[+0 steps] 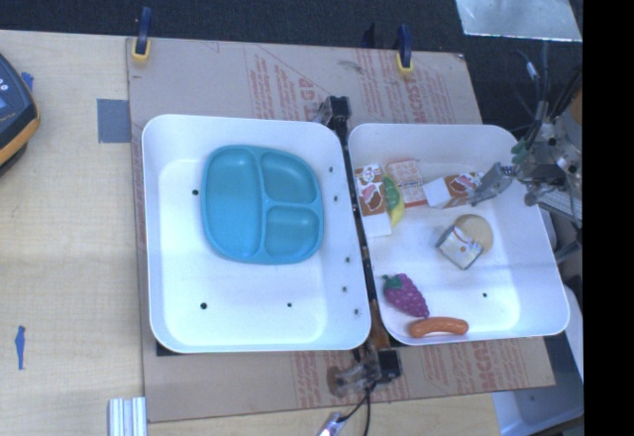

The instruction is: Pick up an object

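While the end effector (498, 180) hangs at the right bin's (530, 325) right edge, its opening unreadable, nothing seen in it | right bin: grapes (405, 294), sausage (439, 327), packets (406, 183), round item (466, 238) | left bin (173, 315): blue 3-part plate (263, 204) | table (59, 256).

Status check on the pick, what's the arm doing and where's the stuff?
Gripper low at right bin's far right edge, nothing seen in it. Nearest: snack packet, can. Grapes, hot dog near front. Blue plate in left bin.
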Robot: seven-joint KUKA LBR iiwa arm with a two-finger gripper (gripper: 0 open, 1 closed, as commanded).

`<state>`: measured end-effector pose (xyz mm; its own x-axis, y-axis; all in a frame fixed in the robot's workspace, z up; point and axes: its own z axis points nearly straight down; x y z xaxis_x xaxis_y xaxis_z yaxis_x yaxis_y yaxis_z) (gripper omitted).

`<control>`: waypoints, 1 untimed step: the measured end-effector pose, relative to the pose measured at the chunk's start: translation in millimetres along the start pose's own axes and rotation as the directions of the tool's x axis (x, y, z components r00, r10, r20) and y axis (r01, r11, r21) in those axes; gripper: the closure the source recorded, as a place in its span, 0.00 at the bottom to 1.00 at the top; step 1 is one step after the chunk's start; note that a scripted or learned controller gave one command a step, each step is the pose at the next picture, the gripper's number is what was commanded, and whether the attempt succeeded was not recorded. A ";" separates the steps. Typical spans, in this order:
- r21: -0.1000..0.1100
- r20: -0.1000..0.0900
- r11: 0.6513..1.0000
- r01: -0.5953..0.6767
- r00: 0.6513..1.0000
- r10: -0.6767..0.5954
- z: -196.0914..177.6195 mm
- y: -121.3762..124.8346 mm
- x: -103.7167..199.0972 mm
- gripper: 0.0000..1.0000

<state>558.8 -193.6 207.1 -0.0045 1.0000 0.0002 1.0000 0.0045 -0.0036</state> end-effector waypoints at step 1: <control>-0.012 0.002 1.000 0.000 1.000 0.000 100.9 65.4 -1.7 0.00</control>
<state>623.8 -195.0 105.9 -0.0040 1.0000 -0.0018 1.0000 0.0041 0.0088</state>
